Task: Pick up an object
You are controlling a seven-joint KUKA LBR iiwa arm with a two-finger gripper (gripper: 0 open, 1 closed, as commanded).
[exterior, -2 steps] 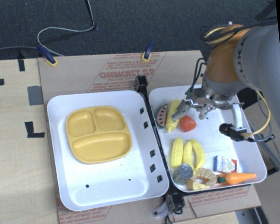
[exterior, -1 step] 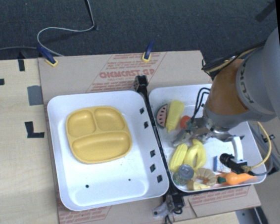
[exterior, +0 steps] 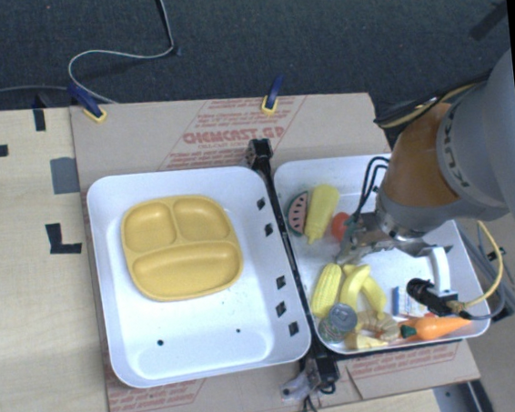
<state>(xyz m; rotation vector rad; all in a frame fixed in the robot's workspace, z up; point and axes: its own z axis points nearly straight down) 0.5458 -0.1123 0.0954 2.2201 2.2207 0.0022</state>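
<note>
The right bin point(exterior: 326, 164) holds a heap of toy food. A watermelon slice point(exterior: 296, 211) and a yellow corn cob point(exterior: 320, 210) lie at its far left, with a small red piece point(exterior: 340, 226) beside them. My gripper point(exterior: 357, 240) hangs low in the middle of this bin, just right of the red piece and above a banana bunch point(exterior: 362, 285). The grey and orange wrist point(exterior: 420, 183) covers the bin's right part. I see nothing lifted by the gripper.
A second yellow cob point(exterior: 326, 287), a grey can point(exterior: 342, 318) and an orange carrot point(exterior: 439, 326) crowd the right bin's near edge. The left bin point(exterior: 199, 344) holds a yellow divided plate point(exterior: 182, 246) in its far half. A black divider point(exterior: 280, 244) separates the bins.
</note>
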